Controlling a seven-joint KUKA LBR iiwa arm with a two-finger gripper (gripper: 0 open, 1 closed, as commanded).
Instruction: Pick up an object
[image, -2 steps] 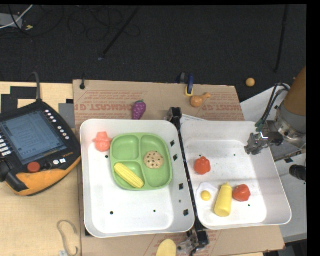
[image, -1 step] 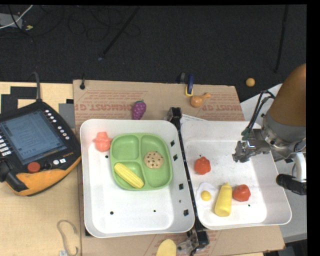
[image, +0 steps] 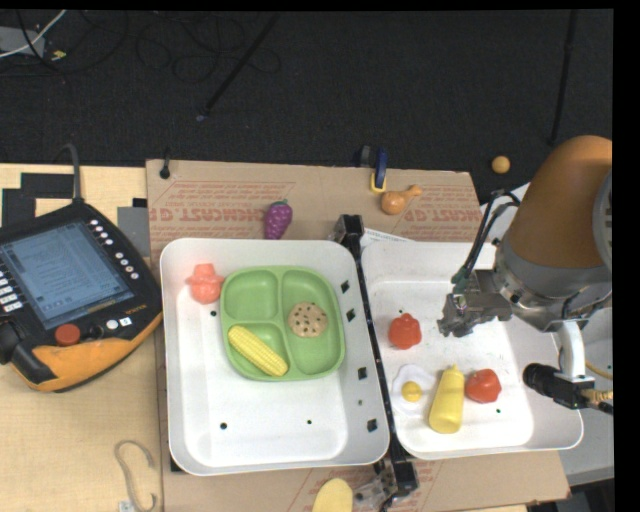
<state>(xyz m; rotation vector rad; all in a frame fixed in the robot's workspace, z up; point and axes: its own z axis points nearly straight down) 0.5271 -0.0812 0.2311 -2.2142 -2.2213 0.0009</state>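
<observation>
My gripper (image: 458, 322) hangs low over the right bin (image: 540, 430), its dark fingers pointing down at the bin floor. A red pepper-like toy (image: 404, 331) lies just left of the gripper, apart from it. Nearer the front lie a yellow bottle (image: 447, 398), a red tomato (image: 484, 386) and a fried egg (image: 411, 388). The left bin (image: 260, 430) holds a green divided plate (image: 330, 360) with a corn cob (image: 258, 350) and a cookie (image: 307, 320), plus a pink toy (image: 204, 284) at its back left.
A control pendant (image: 70, 290) lies on the bench at the left. A purple grape bunch (image: 277, 218) and an orange pear-shaped toy (image: 398, 199) rest on the cardboard behind the bins. A yellow lemon (image: 333, 495) sits in front of the bins.
</observation>
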